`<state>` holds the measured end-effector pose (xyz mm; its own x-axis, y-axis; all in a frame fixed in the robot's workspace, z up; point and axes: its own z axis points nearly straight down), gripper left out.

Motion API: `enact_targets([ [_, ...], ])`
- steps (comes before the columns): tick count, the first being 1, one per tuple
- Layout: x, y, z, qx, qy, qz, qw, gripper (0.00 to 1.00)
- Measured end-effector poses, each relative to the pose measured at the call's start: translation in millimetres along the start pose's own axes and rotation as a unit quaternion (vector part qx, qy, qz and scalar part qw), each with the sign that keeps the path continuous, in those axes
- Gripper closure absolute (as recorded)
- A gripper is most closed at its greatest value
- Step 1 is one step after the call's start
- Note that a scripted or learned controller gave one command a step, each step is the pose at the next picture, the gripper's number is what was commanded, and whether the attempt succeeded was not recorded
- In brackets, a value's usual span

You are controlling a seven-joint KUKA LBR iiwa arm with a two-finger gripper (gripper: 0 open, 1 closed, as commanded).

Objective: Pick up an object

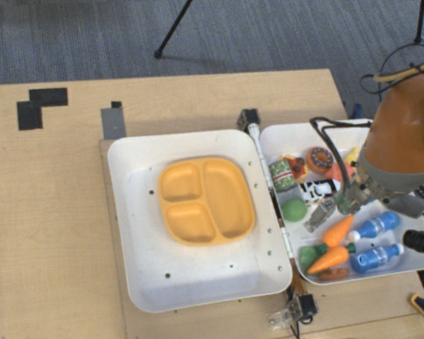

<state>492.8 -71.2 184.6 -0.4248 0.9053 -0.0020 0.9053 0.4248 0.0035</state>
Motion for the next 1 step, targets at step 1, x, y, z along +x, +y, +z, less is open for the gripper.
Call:
enact_targets([
  [1,-46.9,-3.4,97.9,-0.002,-0.002,-0.05,0.9988,0.0],
])
